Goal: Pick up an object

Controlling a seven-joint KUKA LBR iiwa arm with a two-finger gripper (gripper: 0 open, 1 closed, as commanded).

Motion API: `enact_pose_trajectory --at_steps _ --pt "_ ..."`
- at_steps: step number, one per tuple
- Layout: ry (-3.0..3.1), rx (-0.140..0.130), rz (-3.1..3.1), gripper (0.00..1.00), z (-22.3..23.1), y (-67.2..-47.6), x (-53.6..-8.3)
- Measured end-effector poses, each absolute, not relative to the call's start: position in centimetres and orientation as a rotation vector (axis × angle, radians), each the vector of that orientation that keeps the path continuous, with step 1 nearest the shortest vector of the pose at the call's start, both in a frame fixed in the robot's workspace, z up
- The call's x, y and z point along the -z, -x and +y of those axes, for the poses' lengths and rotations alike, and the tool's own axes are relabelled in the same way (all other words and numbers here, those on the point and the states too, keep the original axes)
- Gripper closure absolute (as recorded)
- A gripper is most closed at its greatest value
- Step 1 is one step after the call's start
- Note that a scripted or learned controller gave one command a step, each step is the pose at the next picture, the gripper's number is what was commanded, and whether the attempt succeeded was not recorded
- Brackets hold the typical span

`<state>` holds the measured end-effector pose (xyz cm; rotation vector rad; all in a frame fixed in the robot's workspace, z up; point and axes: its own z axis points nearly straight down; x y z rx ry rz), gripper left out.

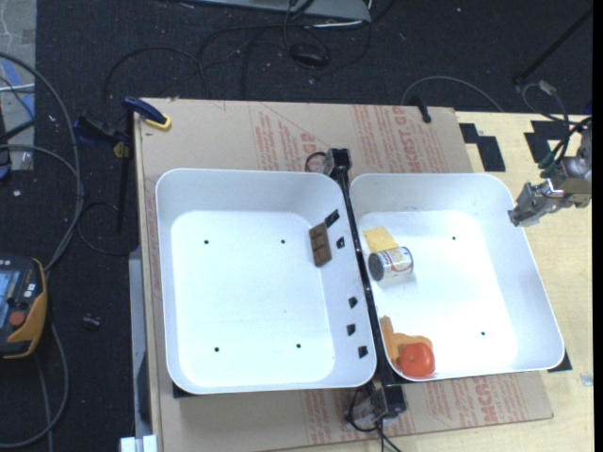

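Gripper [524,213]: we see it beside the right bin [509,252]'s outer rim; its grip we cannot tell.
Can [391,264]: lying by a yellow block [379,238].
Orange object [415,356]: near corner.

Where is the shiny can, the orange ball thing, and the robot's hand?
shiny can [392,264], camera view, on the middle of its silver side.
orange ball [416,358], camera view, on its round top.
hand [528,210], camera view, at its tip, outside the right bin's edge.
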<state>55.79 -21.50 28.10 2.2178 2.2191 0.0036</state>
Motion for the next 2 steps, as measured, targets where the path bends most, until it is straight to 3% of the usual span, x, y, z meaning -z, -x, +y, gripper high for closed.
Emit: enact_pose_trajectory --at_steps 1,2 --pt "-2.217 -0.001 2.227 1.0 -15.9 -54.9 -27.8" --pt "-2.217 0.0 2.227 1.0 -11.2 -55.5 -27.9"
